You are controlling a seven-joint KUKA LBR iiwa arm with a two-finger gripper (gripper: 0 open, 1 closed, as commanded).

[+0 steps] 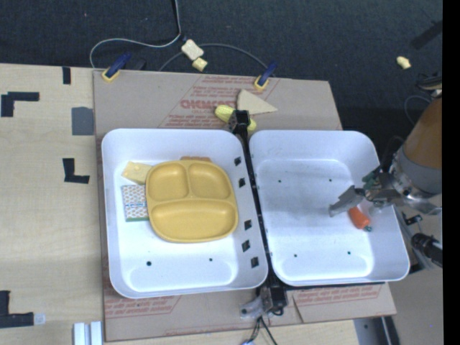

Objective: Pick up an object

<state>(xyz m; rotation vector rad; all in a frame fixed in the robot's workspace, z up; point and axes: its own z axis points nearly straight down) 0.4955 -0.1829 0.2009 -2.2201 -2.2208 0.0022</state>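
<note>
A small orange object [359,217] lies in the right bin [309,149], close to its right wall. My gripper [353,200] reaches in from the right and sits low over the bin floor, right at the orange object and partly over it. Whether the object is in its grasp cannot be made out. In the left bin [115,192] a yellow divided plate [192,200] lies flat. A small patterned block [134,202] and a pale yellow piece [134,171] sit at the plate's left edge.
The bins stand on a cardboard sheet [208,92] on the bench. A black divider with clips [248,192] runs between them. Behind the bins lie a yellow object [226,111], a tan wedge [255,103] and cables.
</note>
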